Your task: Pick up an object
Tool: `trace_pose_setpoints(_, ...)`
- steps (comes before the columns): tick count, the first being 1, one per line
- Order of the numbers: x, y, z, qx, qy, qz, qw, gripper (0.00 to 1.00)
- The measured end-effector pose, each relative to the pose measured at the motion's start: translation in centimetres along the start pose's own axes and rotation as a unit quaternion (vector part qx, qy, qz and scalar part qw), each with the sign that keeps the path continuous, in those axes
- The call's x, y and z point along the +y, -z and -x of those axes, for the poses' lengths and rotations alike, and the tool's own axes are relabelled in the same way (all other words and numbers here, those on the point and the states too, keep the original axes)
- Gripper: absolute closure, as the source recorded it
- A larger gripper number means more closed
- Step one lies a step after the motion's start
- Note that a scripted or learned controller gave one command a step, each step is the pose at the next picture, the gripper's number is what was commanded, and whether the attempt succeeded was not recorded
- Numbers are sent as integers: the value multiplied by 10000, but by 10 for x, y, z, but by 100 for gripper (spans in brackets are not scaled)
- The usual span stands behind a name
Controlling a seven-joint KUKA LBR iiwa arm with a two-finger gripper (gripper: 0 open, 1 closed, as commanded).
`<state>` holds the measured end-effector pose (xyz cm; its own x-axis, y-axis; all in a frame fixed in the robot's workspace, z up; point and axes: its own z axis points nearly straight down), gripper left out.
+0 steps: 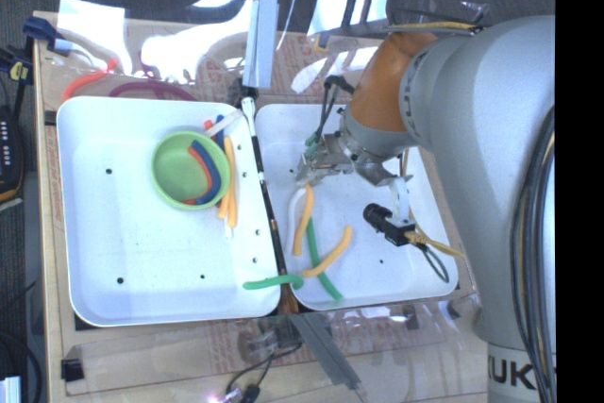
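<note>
white and shallow, two bins sit side by side on the bench [170,340]. in the right bin [401,274] you see the gripper [316,163] over the upper left part, just above the top end of a long orange plastic stick [300,226]; whether it is spread or closed you cannot tell. a curved orange stick [336,250] and a thin green stick [319,264] lie beside it. another green stick [274,281] bridges the divider. in the left bin [123,241] a round green bowl [179,170] holds blue and red pieces, with orange sticks [228,198] along its right side.
</note>
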<state>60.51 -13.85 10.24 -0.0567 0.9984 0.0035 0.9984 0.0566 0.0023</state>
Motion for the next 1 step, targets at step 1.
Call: trace_pose_setpoints(1, 23, 90, -62, -11, -472, -12, 9989, 100)
